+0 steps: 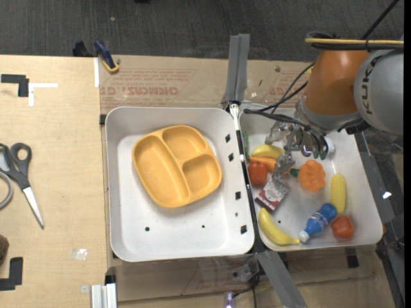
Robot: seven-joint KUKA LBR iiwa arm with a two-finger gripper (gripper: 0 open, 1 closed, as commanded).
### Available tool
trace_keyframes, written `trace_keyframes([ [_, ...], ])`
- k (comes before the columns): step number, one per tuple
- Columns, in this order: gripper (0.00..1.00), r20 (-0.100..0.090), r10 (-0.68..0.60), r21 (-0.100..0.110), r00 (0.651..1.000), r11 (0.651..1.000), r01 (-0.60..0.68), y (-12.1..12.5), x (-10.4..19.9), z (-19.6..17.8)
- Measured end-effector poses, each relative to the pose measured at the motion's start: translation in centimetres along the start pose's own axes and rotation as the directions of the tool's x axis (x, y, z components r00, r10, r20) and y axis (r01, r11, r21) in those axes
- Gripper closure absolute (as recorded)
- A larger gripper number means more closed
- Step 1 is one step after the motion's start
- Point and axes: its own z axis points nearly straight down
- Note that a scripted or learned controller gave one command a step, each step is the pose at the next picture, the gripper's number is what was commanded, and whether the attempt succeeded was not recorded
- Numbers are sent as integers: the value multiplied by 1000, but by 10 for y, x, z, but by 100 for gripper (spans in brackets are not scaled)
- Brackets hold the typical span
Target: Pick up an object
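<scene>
Scissors (22, 175) lie on the bench (51, 236), left of the bins.

Light wooden bench (51, 191) carrying two shallow white bins side by side, touching along a shared edge. Left bin (122, 236) sitting mid-bench, right bin (359, 165) just beside it. Cardboard sheet (154, 82) lying flat behind the bins, partly tucked under them. Scissors (24, 178) with grey handles lying near the bench's left edge, well apart from the bins. Blue-and-yellow clamp (106, 56) sitting at the cardboard's far left corner. Black tape marks (16, 82) sticking on the bench's far left.
</scene>
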Motion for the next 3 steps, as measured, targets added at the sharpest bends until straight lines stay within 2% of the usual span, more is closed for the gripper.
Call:
trace_keyframes([
  [1,0,-6,-129,0,992,992,129,-70,15,3],
  [2,0,-4,-223,0,975,975,223,-111,4,3],
  [3,0,-6,-215,-2,977,977,215,-127,29,4],
])
